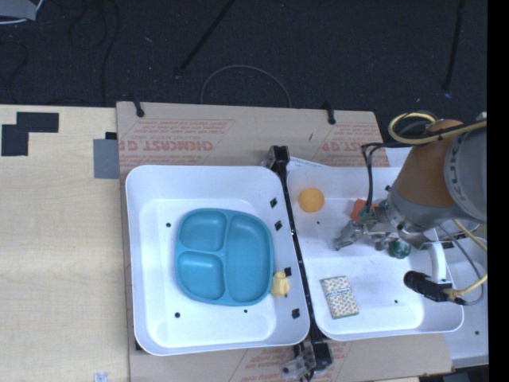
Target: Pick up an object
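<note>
In the right bin (382,313) lie an orange ball (311,200) at the far left and a small patterned packet (339,296) near the front. My gripper (352,235) hangs low over the bin's middle, between the ball and the packet. A small red-orange thing (359,208) sits just behind the gripper, and a teal thing (398,249) shows close under the wrist. Nothing can be seen held in the gripper.
The left bin (151,213) holds a blue divided plate (223,255) with a small yellow piece (280,284) at its right edge. A black divider (289,237) runs between the bins. The grey and orange arm (433,173) covers the right bin's far right part.
</note>
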You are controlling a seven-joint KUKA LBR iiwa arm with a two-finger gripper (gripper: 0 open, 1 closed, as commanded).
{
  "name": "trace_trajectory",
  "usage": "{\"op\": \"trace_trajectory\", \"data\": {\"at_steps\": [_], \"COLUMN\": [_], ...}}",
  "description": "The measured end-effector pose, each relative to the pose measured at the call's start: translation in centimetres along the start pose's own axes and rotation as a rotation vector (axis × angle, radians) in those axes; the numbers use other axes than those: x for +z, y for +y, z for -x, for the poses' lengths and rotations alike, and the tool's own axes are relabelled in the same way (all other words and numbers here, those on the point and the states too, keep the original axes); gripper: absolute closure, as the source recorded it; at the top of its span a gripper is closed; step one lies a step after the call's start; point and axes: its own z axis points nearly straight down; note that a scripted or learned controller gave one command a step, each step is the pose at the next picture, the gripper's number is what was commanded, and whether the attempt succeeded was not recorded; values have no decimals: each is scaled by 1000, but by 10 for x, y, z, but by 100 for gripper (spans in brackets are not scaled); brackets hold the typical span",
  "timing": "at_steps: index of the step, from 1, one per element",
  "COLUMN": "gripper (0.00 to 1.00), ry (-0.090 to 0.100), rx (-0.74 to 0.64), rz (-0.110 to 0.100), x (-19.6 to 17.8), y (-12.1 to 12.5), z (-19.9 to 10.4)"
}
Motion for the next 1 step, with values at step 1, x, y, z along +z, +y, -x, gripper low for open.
{"op": "trace_trajectory", "data": {"at_steps": [1], "gripper": [100], "ry": [0], "rx": [4], "rz": [1], "x": [-11], "y": [0], "z": [1]}}
